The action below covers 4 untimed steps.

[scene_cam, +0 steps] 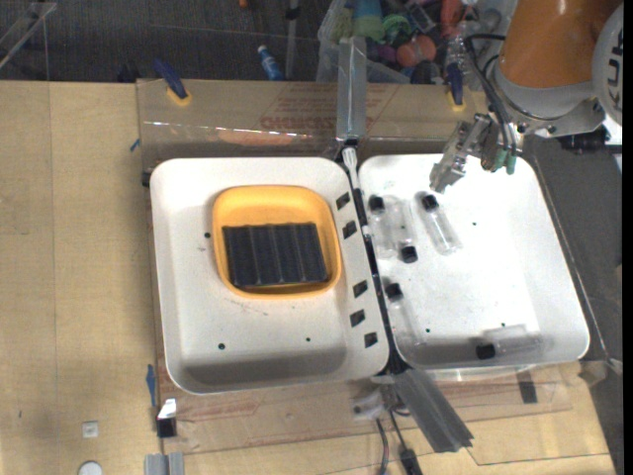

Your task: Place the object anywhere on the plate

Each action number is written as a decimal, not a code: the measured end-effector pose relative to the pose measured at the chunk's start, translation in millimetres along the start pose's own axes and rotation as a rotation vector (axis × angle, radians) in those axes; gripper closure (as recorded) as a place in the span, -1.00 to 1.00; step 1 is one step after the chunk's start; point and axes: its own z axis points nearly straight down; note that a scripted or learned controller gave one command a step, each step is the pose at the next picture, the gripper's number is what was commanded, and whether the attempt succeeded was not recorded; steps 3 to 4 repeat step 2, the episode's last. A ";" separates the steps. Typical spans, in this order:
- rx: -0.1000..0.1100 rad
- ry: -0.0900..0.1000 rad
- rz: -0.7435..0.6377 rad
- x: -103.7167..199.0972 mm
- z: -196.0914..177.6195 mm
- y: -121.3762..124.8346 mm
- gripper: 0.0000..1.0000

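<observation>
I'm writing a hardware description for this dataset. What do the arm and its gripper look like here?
The arm shows a broad, rounded orange band with pale grey-white housing beside and below it. Dark cables loop along its left side near the wrist. The slim grey metal two-finger gripper hangs from the wrist over the white right-hand bin, with a small green part by its mount.

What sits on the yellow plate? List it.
A dark ribbed rectangular object lies flat on the yellow plate in the left bin. The plate surface beneath it is covered.
</observation>
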 end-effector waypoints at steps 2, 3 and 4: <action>-0.001 -0.001 -0.348 -12.3 -4.5 -33.9 1.00; -0.001 -0.001 -0.348 -12.3 -4.5 -33.9 1.00; -0.001 -0.001 -0.348 -12.3 -4.5 -33.9 1.00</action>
